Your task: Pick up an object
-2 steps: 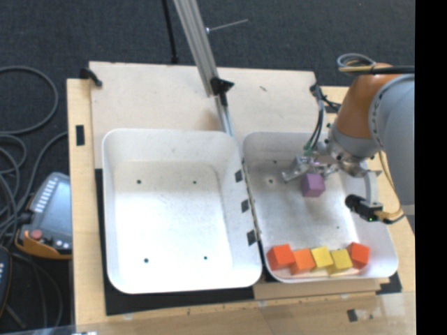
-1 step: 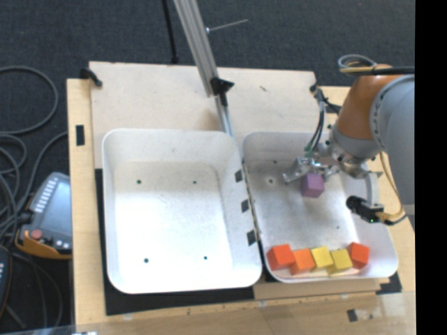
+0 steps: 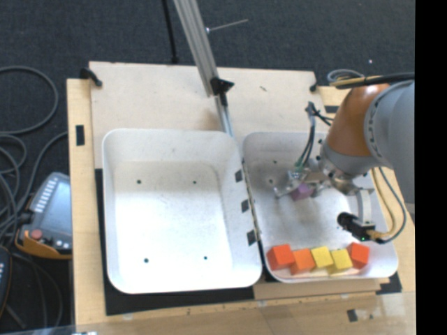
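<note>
pendant [image 3: 47,218] and cables [image 3: 24,110] on floor

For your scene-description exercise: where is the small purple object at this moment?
The purple object lies in the right bin, in its upper middle, right at the gripper, well above the row of orange and yellow blocks along the bin's near edge.

Two white bins sit side by side on the bench [image 3: 154,96]. The left bin [image 3: 174,208] shows a few dark specks. Right bin [image 3: 279,159]: the arm [image 3: 363,128] reaches in from the right, the claw [image 3: 300,187] low over the bin's middle, with a small purple object [image 3: 302,192] at its tip; grip unclear. Five blocks [image 3: 320,257] line the near wall: orange, orange, yellow, yellow, orange. A pendant [image 3: 49,215] lies on the floor, left.
</note>
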`<state>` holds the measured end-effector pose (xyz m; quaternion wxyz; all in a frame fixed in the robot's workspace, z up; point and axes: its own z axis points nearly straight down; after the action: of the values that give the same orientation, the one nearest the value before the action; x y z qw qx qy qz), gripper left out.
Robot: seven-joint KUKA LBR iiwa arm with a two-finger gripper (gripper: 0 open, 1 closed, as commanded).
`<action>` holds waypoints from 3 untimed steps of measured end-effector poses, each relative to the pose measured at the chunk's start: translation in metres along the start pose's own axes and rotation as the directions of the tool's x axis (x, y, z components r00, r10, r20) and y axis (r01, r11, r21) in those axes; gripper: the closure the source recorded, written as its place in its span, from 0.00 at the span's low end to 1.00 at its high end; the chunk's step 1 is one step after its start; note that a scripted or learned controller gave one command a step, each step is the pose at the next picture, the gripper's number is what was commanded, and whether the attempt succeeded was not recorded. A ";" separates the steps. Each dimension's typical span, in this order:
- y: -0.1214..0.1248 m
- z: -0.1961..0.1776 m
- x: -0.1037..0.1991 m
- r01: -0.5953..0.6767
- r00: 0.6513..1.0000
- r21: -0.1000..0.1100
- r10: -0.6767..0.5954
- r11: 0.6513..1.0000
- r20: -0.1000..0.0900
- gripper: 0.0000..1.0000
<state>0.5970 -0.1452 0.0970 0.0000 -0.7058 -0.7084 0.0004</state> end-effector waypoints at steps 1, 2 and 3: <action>0.001 -0.011 -0.002 -0.002 1.000 -0.004 0.002 1.000 0.001 1.00; -0.020 -0.033 0.019 0.000 1.000 -0.001 0.000 1.000 -0.001 1.00; -0.058 -0.103 0.088 0.004 1.000 -0.006 -0.004 1.000 -0.003 1.00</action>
<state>0.5387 -0.0574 0.2003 -0.0008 -0.7043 -0.7099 -0.0029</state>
